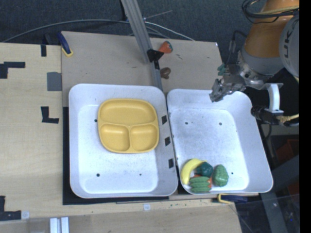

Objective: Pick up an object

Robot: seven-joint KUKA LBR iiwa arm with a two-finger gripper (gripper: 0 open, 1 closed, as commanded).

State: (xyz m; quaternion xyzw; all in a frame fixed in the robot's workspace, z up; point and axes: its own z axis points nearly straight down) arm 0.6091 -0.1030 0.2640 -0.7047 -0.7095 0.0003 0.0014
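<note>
A small heap of toy food lies in the near left corner of the right bin (243, 130): a yellow banana (189, 169), a dark teal piece (204, 169), a green vegetable (220, 175) and a green and red piece (199, 184). My gripper (217, 94) hangs over the far rim of the right bin, well away from the heap. Nothing shows between its fingers, and their spacing is too small and dark to read.
The left bin (82, 144) holds a yellow divided plate (129, 125). A grey pole (138, 23) slants across the bench behind the bins, with a clamp and an orange piece (166, 46) near it. The arm's cables hang at the right.
</note>
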